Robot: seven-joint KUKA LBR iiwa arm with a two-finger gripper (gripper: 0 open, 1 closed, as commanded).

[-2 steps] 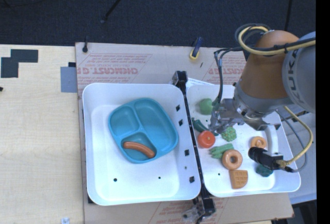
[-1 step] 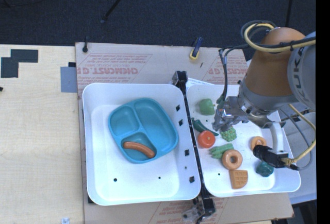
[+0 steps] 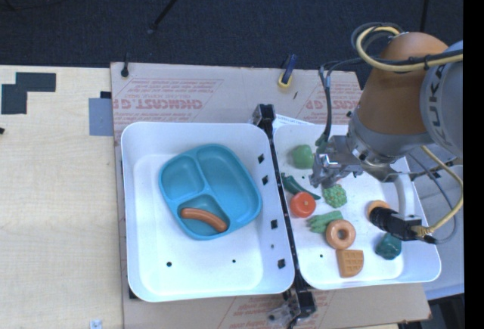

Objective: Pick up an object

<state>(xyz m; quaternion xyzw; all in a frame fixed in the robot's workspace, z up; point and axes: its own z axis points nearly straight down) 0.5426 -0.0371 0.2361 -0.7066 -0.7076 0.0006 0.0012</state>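
Pale wooden desk [image 3: 53, 191] carries two bins. Inside the right bin [image 3: 423, 271], the gripper [image 3: 327, 172] hovers just above the broccoli [image 3: 334, 195], beside the tomato [image 3: 303, 204]; whether its jaws are released or clenched, I cannot tell. Descend centred, avoiding neighbours.

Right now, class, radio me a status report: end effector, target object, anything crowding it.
End effector low over right bin, grip state unclear. Broccoli just beneath. Tomato and green ball crowd close.

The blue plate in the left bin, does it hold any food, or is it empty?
Not empty. The blue plate holds one sausage in its lower compartment; the two upper compartments are bare.
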